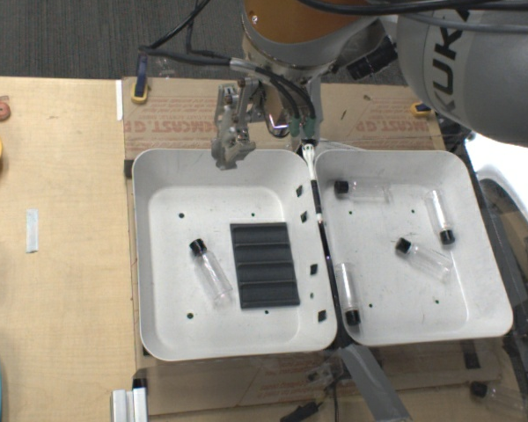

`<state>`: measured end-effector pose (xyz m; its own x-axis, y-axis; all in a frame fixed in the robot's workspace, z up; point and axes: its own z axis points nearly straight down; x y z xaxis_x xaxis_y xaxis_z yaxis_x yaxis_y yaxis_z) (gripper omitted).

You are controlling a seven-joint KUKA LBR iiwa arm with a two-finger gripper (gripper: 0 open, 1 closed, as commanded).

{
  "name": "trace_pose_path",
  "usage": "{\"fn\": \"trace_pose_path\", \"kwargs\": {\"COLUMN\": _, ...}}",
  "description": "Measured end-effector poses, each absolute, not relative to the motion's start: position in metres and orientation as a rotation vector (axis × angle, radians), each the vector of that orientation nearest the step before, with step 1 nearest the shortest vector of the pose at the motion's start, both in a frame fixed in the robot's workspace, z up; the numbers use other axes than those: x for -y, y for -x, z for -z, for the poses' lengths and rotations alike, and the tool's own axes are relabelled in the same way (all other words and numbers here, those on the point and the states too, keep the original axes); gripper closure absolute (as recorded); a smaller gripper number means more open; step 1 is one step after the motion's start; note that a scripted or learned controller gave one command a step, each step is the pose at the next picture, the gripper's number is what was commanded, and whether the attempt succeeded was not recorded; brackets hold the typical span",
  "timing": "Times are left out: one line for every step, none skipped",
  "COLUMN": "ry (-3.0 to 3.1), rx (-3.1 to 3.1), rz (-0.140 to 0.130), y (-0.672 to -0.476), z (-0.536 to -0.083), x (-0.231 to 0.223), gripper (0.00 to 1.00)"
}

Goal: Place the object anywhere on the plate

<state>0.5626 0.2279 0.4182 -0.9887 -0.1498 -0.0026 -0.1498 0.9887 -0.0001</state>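
Grey arm's gripper [233, 148] poised over the far rim of the left shallow white bin [158, 323], nothing between its fingers.

Whether the fingers are parted or closed cannot be told from this slant. Below and just right of the gripper, on the left bin's floor, lies a black ribbed rectangular plate [265, 265]; a clear plastic vial with a black cap [209, 269] lies just left of that plate, apart from it and well below the gripper. Off to the gripper's right, the second white bin [484, 306] holds four more clear black-capped vials [422, 258], one along its near-left wall.
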Motion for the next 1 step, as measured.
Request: {"fn": "trace_pose_path", "kwargs": {"ry": 0.489, "rx": -3.102, "rz": 0.0, "y": -0.5257, "z": -0.4021, "x": -0.229, "gripper": 1.0}}
